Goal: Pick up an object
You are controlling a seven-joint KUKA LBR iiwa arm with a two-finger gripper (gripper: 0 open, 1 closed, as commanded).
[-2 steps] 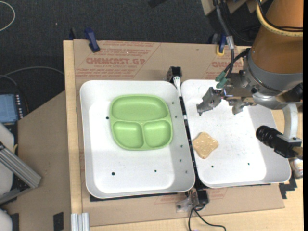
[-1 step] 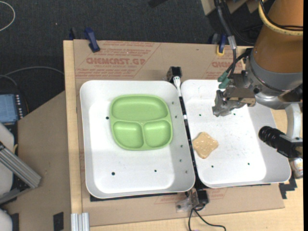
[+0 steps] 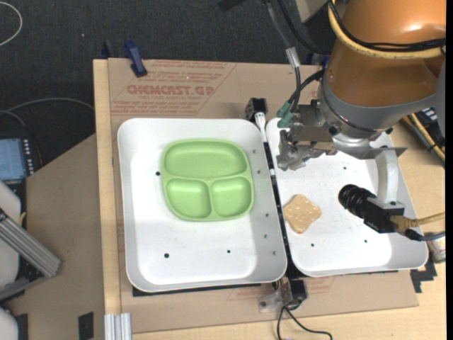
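**1. Reference.** Take the green divided plate, seated in the left bin, as the landmark for all positions below.

**2. Task status.** Judged as early: approach stage only. Pick not yet made. No object seen carried.

**3. Target.** Tan flat piece. Found to the view's right of the green divided plate, just across the two adjoining bin walls, level with the plate's two small lower compartments. Lying flat on the floor of the right bin, close to the wall nearest the plate. Well apart from the plate itself.

**4. Gripper.** Also found to the view's right of the plate, level with its large upper compartment. Offset from the tan flat piece toward the view's top: near, not over it, no contact seen. Height above the bin floor not determinable.

**5. Claw state.** Cannot tell from this view whether released or clenched.

**6. Left to do, as judged.**
- Shift toward the view's bottom until centred over the tan flat piece.
- Descend, clench, lift clear.

**7. Caution.** Low, flat profile beside a wall: probably little to grip, and some risk of striking the wall.
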